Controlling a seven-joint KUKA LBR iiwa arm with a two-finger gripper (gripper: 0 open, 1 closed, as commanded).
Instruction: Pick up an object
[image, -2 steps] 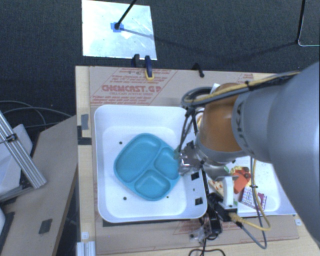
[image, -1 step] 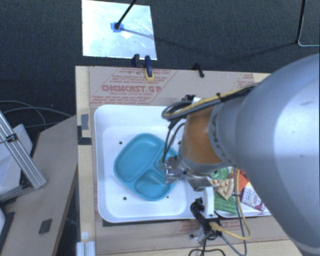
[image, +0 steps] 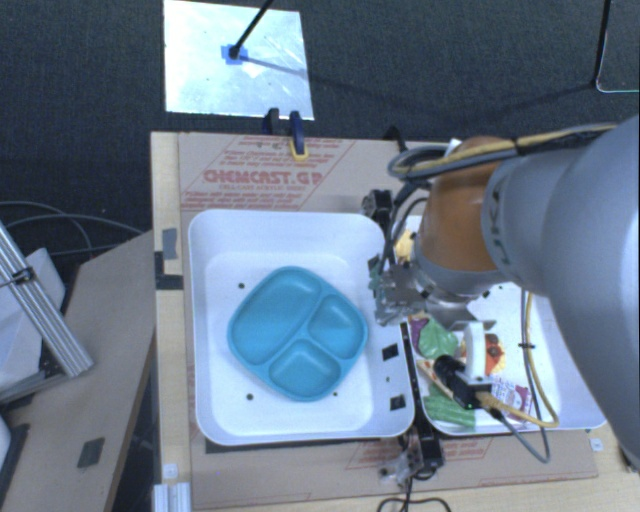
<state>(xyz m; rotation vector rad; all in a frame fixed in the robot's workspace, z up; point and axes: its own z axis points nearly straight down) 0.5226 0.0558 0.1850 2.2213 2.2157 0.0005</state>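
No telling the gripper (image: 390, 298) open from closed at this slant; no sign of anything held. Hangs right of frame centre, above the seam between left bin (image: 215, 300) and right bin (image: 565, 422). Nearest to it: a green piece (image: 437, 340), just beside, down and to the right, inside the right bin. Further down the same way, a second green piece (image: 450, 413) near the bottom rim; right of the first, a packet (image: 492, 356). To the left and slightly down, well apart, mid left bin: a tray (image: 297, 333), blue, lying flat, turned corner-on, roughly square, so no clear long axis. Judged likeliest pick: the near green piece, needing only a short shift down-right; the tray probably too broad and flat for this gripper except at its rim. Count: one arm (image: 560, 230), two bins, one tray with three wells, two green pieces, one packet. Possibly more hidden under the arm.
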